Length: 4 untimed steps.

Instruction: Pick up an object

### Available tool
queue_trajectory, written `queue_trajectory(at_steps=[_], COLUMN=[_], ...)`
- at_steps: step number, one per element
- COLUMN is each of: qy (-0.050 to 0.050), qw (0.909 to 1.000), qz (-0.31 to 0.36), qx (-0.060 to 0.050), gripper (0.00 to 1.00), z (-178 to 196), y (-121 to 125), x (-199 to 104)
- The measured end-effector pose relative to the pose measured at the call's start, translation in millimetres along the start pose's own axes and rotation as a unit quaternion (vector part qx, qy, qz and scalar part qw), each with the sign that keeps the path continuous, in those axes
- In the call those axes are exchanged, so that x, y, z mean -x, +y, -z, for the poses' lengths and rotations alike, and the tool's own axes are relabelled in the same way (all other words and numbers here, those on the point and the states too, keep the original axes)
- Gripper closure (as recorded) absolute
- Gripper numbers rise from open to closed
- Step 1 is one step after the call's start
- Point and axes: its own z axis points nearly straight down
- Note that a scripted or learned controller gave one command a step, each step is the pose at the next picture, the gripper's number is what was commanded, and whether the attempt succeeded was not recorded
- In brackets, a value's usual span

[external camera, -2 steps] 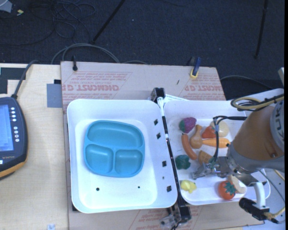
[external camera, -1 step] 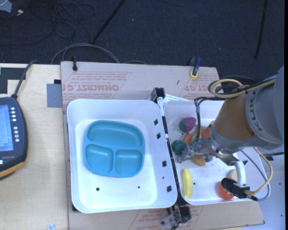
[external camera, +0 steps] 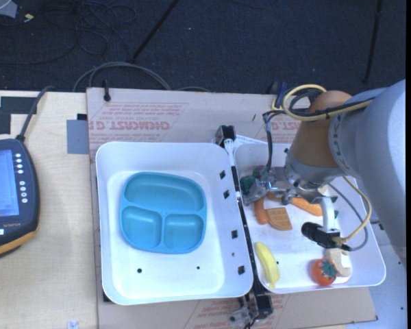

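Pretty clearly a robotics lab I'm driving here: teach pendant (external camera: 5, 190) at the bench's left edge, loose cables (external camera: 109, 19) on dark carpet past the far edge, cardboard (external camera: 157, 118) under the bins.

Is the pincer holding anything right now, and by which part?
Cannot be told: the pincer sits low in the right bin over the carrot, its tips hidden.
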Motion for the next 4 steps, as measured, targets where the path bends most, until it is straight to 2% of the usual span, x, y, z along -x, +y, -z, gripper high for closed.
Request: queue_trajectory(at_steps=[1, 2, 3, 4], qy=[0.001, 0.001, -0.001, 0.001], qw=[1.0, 1.0, 1.0, 1.0], qz=[-0.001, 0.003, -0.003, 0.002], qx=[-0.004, 0.004, -0.001, 0.001], gripper=[1.0, 1.0, 1.0, 1.0], z=[9, 106, 125, 203], y=[-4, 50, 46, 38], x=[1, -82, -46, -122])
